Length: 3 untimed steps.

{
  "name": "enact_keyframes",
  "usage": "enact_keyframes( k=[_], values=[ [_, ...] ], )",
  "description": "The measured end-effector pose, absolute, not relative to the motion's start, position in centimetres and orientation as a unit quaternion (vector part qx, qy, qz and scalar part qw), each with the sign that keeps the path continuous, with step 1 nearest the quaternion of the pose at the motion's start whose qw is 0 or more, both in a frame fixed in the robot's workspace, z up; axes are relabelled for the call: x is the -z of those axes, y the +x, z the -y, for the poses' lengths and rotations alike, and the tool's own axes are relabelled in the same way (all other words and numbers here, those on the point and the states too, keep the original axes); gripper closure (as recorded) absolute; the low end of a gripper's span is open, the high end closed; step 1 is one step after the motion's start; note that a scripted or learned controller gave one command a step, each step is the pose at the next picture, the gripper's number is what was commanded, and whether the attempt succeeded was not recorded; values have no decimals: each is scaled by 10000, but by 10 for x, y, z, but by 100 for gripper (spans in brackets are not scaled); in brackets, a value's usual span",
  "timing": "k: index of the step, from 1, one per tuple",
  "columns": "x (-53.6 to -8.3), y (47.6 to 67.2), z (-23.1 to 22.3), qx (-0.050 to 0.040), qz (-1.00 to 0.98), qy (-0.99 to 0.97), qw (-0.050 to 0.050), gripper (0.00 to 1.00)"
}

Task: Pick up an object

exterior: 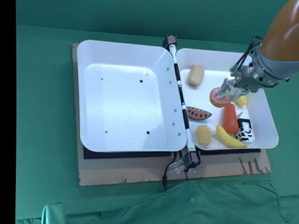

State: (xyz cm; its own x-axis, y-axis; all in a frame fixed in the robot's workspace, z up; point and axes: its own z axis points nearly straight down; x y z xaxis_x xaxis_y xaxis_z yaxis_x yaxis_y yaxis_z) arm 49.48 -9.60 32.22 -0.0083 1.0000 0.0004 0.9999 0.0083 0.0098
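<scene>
Round salmon-pink toy slice: lying in the right-hand shallow white bin, directly under the tool. Tool fingers reach down to the slice's right edge; whether they are spread or clenched cannot be told, and no grasp is visible.

Also in the right bin: tan bread-like lump near the far left; watermelon wedge by the divider; yellow corn piece; orange carrot; yellow banana; black-and-white patterned piece; small yellow item beside the tool.

Left-hand shallow white bin: alongside, on the green-covered bench.
</scene>
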Motion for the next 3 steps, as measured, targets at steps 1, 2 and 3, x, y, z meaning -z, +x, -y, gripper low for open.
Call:
enact_keyframes(
  k=[1,2,3],
  values=[
    [-277,597,49,-16,-7083,7059,23,100],
    [-314,533,101,-4,-7040,7102,11,100],
    [-294,574,37,-15,-7078,7064,26,100]
  ],
)
